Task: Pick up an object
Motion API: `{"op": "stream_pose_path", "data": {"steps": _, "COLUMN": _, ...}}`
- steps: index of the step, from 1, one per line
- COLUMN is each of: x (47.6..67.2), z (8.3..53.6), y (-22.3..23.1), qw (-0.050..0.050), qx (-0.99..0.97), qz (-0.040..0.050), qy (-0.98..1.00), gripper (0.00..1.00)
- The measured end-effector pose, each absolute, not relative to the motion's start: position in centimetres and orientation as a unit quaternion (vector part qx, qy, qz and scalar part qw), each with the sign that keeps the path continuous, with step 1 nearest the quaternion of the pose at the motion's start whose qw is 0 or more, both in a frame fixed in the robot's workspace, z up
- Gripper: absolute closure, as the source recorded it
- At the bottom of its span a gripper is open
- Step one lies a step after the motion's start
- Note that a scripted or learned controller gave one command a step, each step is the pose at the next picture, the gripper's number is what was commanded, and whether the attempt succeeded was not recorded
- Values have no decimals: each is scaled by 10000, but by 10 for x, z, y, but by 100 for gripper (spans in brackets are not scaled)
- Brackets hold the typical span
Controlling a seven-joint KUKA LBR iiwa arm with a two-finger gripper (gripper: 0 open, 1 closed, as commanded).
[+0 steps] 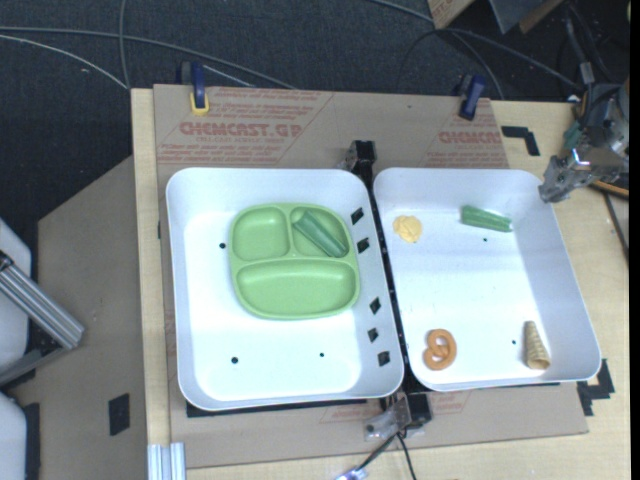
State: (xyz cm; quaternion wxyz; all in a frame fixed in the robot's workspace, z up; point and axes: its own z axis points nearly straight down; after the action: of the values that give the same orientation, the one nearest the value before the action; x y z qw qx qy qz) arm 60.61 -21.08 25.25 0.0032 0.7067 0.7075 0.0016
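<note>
- You are looking down on a bench [100,268] carrying two shallow white bins side by side: the left bin [200,348] and the right bin [565,298].
- A green divided plate [285,293] is sitting in the left bin, toward its far edge and a little left of the divider between the bins.
- A dark green pod-shaped piece [322,231] is lying in the plate's far right compartment, tilted diagonally.
- In the right bin, four small things are lying well apart from one another:
- a flat green stick [486,219] is resting near the far edge, closer to the far right corner;
- a small yellow lump [407,229] is sitting near the far left corner, just beside the divider;
- an orange pretzel-like piece [439,349] is lying near the near left corner;
- a tan cone [536,345] is lying near the near right corner, its point aiming toward the far edge.
- The gripper [566,175] is hanging at the right bin's far right corner, just outside or over the rim, holding nothing that you can see.
- You cannot tell how its jaws are standing; that part is too small and blurred.
- Blue clamps [199,85] are pinching the board at the bench's far edge.
</note>
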Motion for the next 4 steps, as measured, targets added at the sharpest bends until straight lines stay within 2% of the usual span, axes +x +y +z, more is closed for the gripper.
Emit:
{"op": "stream_pose_path", "data": {"steps": 1, "x": 597, "z": 259, "y": -153, "qw": -16, "qx": 7048, "qz": 11, "qy": 7094, "gripper": 100}}
{"op": "stream_pose_path", "data": {"steps": 2, "x": 581, "z": 262, "y": -96, "qw": -21, "qx": 7048, "qz": 5, "qy": 7094, "gripper": 100}}
{"op": "stream_pose_path", "data": {"steps": 4, "x": 562, "z": 267, "y": 13, "qw": -22, "qx": 7049, "qz": 4, "qy": 7093, "gripper": 100}}
